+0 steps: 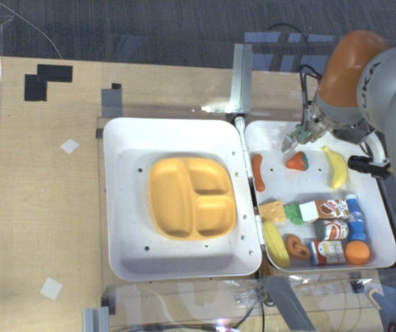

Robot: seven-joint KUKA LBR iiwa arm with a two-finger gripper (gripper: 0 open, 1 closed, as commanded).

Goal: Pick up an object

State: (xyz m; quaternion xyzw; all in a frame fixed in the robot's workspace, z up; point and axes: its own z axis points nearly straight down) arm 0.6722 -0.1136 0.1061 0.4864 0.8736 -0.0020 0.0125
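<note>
Currently, the arm [385, 81] is positioning its tool [300, 135] over the right bin [386, 206], just beside the glossy red strawberry [296, 161]. Nothing is sitting between its fingers; their opening cannot be determined. Grasping and lifting are remaining. A smooth curved banana [335, 167] is lying near.

A yellow plastic divided tray [190, 196] lies mid-frame in the left white bin [125, 254]. The right white bin [381, 206] holds a yellow toy banana [336, 168] at upper right and an orange ball [358, 252] at lower right.
</note>
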